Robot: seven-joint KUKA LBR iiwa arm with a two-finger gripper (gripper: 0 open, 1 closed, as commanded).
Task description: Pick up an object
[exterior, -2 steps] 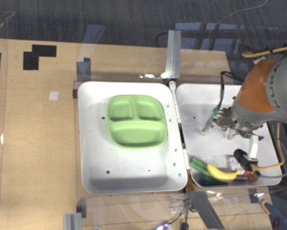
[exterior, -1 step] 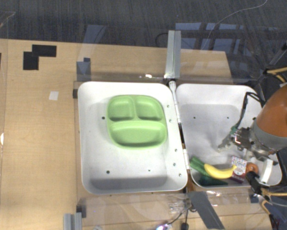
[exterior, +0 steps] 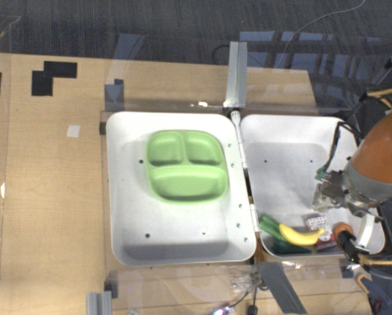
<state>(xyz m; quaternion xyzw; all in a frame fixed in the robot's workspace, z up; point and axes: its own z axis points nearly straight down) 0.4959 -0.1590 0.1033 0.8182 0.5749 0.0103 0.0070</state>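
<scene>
Left bin (exterior: 127, 241): holds a green divided plate (exterior: 185, 165), lying flat near the bin's middle.

Right bin (exterior: 281, 143): its far half is bare; the objects are bunched along its near wall.

Objects: a yellow banana (exterior: 301, 235) lies on top of the bunch; a green item (exterior: 273, 229) lies just to its left and partly under it; a small packet (exterior: 314, 222) touches its right end; an orange-and-dark item (exterior: 342, 233) lies further right, too small to name.

Arm: the orange band (exterior: 383, 151) and grey wrist enter from the right edge, above the right bin's right side.

Claw (exterior: 326, 199): it hangs just above and beyond the packet. Whether it is spread or pressed together cannot be told from this angle; nothing is seen between its tips.

Key relation: the banana lies toward the near wall and a little left of the claw, close by. Its long axis runs roughly left to right, along the near wall, with the right end curling up toward the claw.

Judgement on the coming move: a grasp on the banana would likely call for a short shift toward the near wall, with the claw closing across the fruit's narrow width.

Risk: the neighbours crowd the banana, and the wall is near.
</scene>
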